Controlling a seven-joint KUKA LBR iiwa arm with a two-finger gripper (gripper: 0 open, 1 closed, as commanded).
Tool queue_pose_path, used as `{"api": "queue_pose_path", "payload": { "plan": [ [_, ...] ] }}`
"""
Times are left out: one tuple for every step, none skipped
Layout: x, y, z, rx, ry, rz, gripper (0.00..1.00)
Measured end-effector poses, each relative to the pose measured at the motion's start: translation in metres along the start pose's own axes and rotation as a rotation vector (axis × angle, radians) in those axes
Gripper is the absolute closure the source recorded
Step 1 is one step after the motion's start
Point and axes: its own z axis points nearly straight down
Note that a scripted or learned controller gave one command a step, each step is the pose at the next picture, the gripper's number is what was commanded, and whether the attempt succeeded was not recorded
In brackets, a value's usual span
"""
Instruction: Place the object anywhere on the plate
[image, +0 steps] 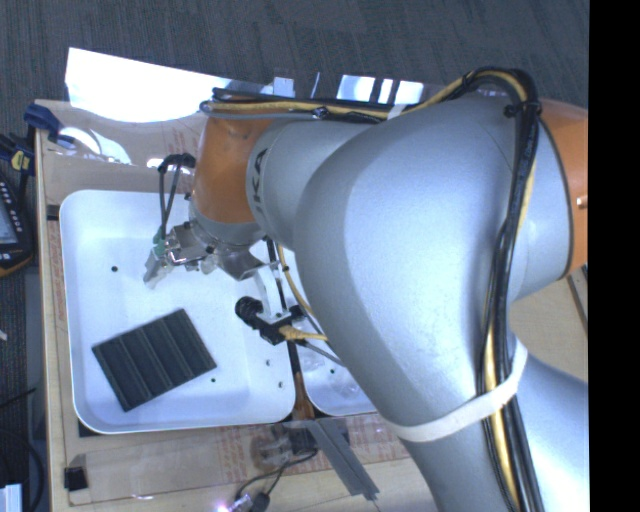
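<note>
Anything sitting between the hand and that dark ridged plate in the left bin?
No. In the camera view, only bare white bin floor separates the hand from the ridged plate.

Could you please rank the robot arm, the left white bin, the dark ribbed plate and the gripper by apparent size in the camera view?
1. robot arm, nearest the camera
2. left white bin
3. dark ribbed plate
4. gripper

dark grey ribbed plate (153, 358) lying flat on floor of left white bin (80, 300), toward near-left corner. rectangular, parallel grooves running its length, turned at a slant to bin walls. top face bare. sits apart from bin rim on all sides. well clear of gripper (160, 262), which hangs above bin's upper middle. object to be placed cannot be made out.
</note>
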Motion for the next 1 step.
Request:
{"api": "queue_pose_path", "payload": {
  "plan": [
    [-0.0091, -0.1107, -0.0778, -0.001, 0.0, 0.118, 1.0]
  ]
}}
